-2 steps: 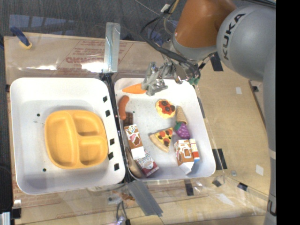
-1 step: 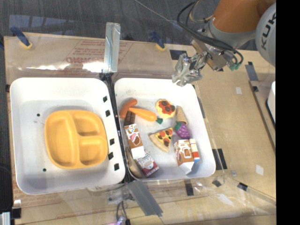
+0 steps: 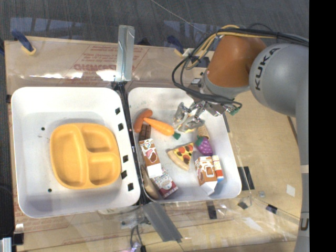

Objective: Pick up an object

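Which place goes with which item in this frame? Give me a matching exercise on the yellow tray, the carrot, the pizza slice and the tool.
Column one:
1. yellow tray
2. carrot
3. pizza slice
4. tool

Column two:
A. near the middle of the right bin, beside the grapes
B. over the right bin's far part
C. in the left bin
D. in the right bin near the divider, leaf end pointing right

Pairs: 1-C, 2-D, 3-A, 4-B

Two white bins [image 3: 31,156] sit side by side. One yellow tray [image 3: 84,155], one carrot [image 3: 159,126], one pizza slice [image 3: 182,156], one grape bunch [image 3: 205,147], two cartons [image 3: 209,171]
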Motion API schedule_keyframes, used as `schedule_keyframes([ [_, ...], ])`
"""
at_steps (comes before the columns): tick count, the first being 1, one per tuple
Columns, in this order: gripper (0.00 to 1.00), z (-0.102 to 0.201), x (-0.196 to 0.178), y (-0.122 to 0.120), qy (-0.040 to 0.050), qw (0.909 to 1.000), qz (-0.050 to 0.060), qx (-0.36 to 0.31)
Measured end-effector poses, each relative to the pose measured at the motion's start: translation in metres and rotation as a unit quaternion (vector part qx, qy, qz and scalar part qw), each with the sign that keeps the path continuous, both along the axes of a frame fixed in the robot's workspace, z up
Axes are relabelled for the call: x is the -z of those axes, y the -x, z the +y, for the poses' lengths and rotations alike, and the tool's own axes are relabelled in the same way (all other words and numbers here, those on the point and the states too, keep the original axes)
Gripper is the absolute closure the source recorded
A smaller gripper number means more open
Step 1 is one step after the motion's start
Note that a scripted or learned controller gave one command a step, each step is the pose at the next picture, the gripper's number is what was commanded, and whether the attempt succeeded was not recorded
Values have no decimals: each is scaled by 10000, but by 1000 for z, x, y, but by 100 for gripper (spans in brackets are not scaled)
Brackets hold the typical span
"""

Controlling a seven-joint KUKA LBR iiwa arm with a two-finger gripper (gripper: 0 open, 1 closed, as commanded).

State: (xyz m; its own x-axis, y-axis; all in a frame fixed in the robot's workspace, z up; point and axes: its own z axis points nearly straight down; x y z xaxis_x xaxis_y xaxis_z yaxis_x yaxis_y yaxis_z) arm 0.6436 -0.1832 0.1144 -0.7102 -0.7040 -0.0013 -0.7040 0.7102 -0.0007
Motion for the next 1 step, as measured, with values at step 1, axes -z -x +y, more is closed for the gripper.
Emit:
schedule_keyframes([
  [1, 100, 74, -65, 1, -5, 9983, -34, 577],
])
